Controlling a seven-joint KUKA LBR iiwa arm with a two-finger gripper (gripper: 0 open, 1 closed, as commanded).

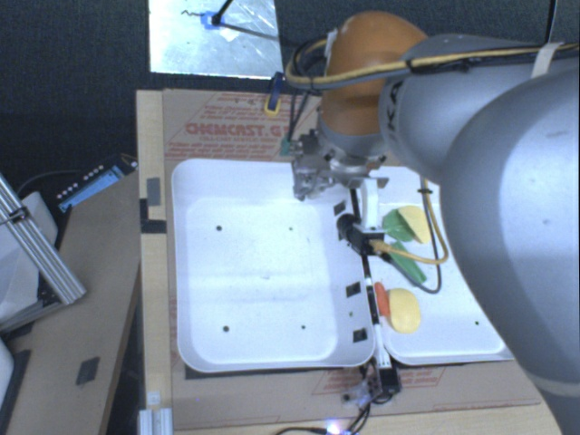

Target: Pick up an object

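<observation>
My gripper point(310, 186) hangs over the far right corner of the left bin point(208, 333), below the orange band of the arm. I see nothing between its fingers. In the right bin point(462, 343) lie a yellow round object point(404, 311) with an orange piece point(382, 301) beside it. A green piece point(400, 226) with a pale yellow object point(417, 219) behind it, and a green stick-like piece point(407, 267), lie further back. The arm's big grey body covers much of the right bin.
A divider with black clips point(367, 288) runs between the two bins. Cardboard point(227, 130) lies under the bins. A shiny sheet point(213, 21) sits at the back, and a metal frame point(41, 261) stands at the left.
</observation>
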